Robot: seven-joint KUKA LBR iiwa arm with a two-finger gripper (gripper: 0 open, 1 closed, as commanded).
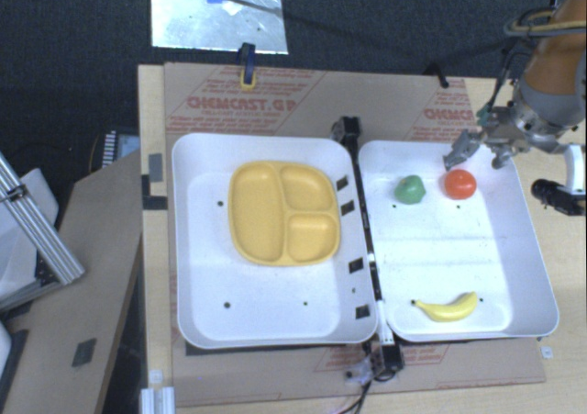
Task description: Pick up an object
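1. Tomato [459, 184] is seen just right of the green ball [410, 188], unheld.
2. Pincer [475, 157] is spread apart just above the tomato.
3. Tomato could be rolled aside if approached off-centre.

white bins: two, the left bin [197, 247] and the right bin [523, 247], side by side
yellow divided plates: one [282, 213], in the left bin, with three compartments
green round fruit: one [410, 189]
red round fruit: one [459, 184]
bananas: one [447, 307]
loose things in the right bin: three
arms: one
grippers: one [477, 153]
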